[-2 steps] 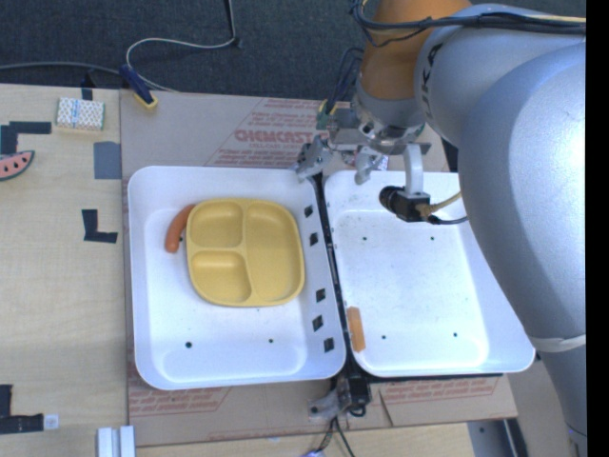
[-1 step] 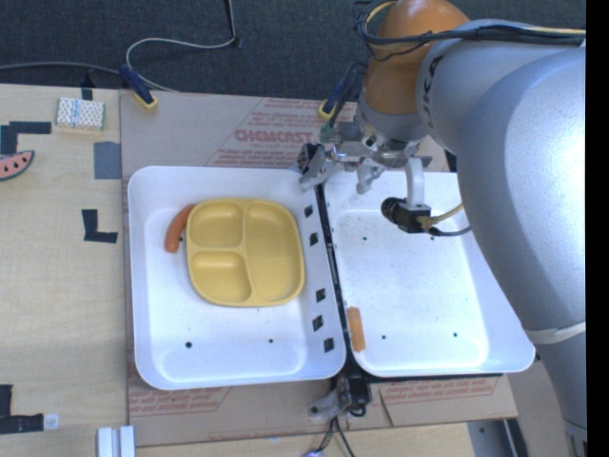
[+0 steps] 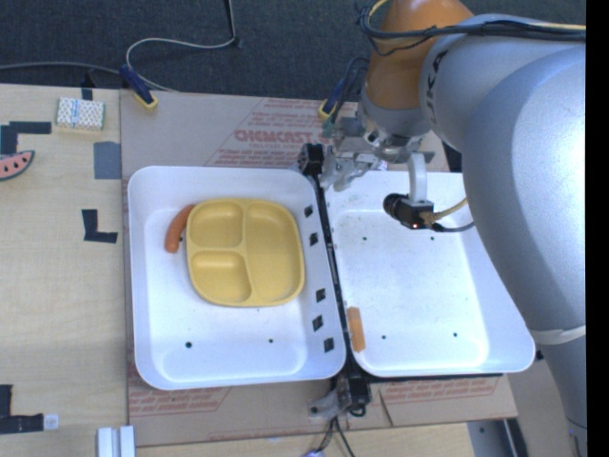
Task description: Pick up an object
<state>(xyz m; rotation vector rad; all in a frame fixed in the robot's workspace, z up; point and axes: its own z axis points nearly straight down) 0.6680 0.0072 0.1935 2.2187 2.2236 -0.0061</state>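
Observation:
A yellow divided plate (image 3: 245, 251) lies in the left bin (image 3: 162, 350). An orange sausage-shaped piece (image 3: 175, 228) rests against the plate's left edge. A second small orange piece (image 3: 355, 328) lies in the right bin (image 3: 428, 293), close against its left wall near the front. My gripper (image 3: 333, 165) hangs over the far left corner of the right bin, just by the divider between the bins, and its tip is blurred against the bin rim. It is well away from both orange pieces and the plate.
The big grey arm covers the right side of the right bin. A black fitting with a cable (image 3: 409, 208) hangs from the wrist over that bin. On the bench to the left lie a small checkered block (image 3: 80, 113) and tape marks.

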